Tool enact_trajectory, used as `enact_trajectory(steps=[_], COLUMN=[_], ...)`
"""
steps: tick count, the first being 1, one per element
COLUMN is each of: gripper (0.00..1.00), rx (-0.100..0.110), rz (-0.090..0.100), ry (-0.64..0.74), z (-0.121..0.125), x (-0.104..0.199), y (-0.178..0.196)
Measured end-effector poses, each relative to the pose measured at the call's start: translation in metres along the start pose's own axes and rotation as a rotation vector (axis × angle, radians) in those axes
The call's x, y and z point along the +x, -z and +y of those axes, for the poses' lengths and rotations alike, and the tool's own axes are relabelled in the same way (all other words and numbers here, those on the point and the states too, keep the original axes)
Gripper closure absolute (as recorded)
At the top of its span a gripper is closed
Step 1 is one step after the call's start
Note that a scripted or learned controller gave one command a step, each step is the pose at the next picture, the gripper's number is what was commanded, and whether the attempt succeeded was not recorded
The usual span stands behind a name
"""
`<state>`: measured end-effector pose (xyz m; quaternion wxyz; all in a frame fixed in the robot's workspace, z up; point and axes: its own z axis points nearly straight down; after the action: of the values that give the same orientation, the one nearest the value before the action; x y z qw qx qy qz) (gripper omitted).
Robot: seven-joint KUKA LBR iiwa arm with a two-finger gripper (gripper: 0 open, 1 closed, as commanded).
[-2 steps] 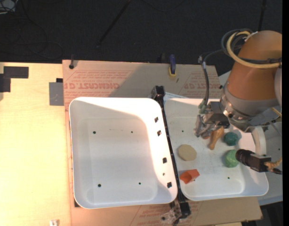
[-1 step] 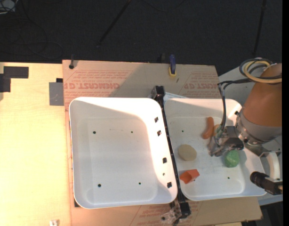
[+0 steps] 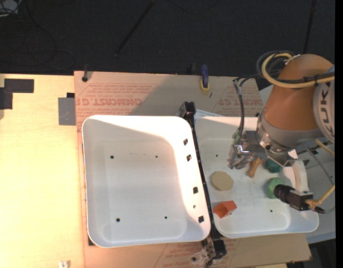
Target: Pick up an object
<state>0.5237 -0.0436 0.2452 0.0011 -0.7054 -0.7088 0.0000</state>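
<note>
right bin [image 3: 255,228] at lower right of frame. gripper [image 3: 242,156] hangs at its centre; can't tell its state. tan disc [image 3: 222,180] lies just below-left of it, nearest target; orange block [image 3: 225,208] lower still.

Left bin [image 3: 99,149] open; right bin [image 3: 227,144] crowded by arm [image 3: 294,105], scattered objects.

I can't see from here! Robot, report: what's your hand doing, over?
Hand hovering low in the right bin, nothing seen in it. Tan disc just below it, orange block nearer the front. Green ball beside the arm.
</note>
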Motion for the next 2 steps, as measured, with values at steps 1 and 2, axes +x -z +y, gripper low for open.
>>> enact_trajectory(steps=[1,2], gripper=[1.0,1.0], rx=[0.005,-0.009], rz=[-0.001,-0.003], ry=[-0.007,-0.003], z=[-0.047,0.012], x=[-0.012,-0.015], y=[-0.006,0.071])
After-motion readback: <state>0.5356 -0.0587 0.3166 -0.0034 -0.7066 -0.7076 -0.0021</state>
